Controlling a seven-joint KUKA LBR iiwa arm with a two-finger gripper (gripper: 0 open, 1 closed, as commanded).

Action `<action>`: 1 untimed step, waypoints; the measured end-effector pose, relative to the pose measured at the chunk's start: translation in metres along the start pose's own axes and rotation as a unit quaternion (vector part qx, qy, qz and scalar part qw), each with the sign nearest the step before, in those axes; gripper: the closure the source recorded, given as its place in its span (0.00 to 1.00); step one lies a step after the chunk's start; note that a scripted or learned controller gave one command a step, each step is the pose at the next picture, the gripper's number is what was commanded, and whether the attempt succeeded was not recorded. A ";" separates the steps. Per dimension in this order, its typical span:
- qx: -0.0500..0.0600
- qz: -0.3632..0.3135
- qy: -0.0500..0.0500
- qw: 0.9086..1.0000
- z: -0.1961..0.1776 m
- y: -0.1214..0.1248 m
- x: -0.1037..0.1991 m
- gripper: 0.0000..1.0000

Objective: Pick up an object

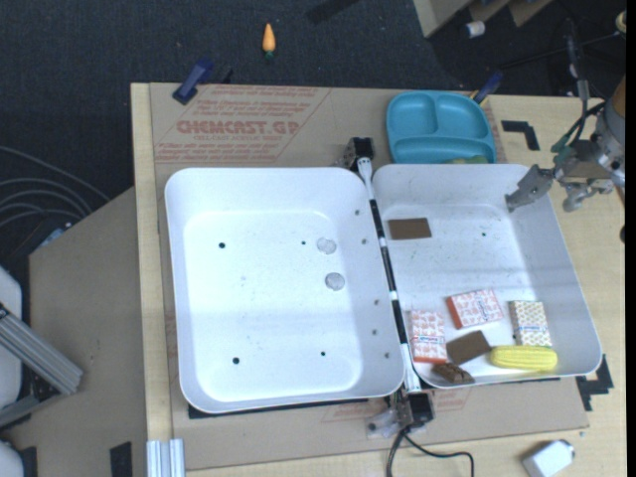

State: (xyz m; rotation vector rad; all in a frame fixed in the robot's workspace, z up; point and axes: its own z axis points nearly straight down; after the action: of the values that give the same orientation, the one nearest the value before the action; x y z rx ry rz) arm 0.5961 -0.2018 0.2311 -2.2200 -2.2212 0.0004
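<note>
The end effector (553,187) hovers spread open over the right bin's (556,256) far right edge, seemingly empty. The yellow corn cob (524,359) lies in that bin's near corner, beside small patterned packets (474,308).

One camera looks down from above the surface (248,117) at a slant, set far enough back to take in both white bins whole. The left bin (199,266) sits near the middle of the frame, the right bin (556,276) toward the right side, and their shared edge runs nearly straight up and down the picture. Dark carpet (99,28) fills the top and left, so the far side of the surface lies toward the top. The arm (596,157) enters at the right edge, by the upper corner of the right bin.
</note>
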 end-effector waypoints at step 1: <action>0.001 0.000 0.000 1.000 0.130 -0.007 0.043 0.00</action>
State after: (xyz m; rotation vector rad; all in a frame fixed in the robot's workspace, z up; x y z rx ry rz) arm 0.5887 -0.1583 0.1015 -2.2184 -2.2200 0.0020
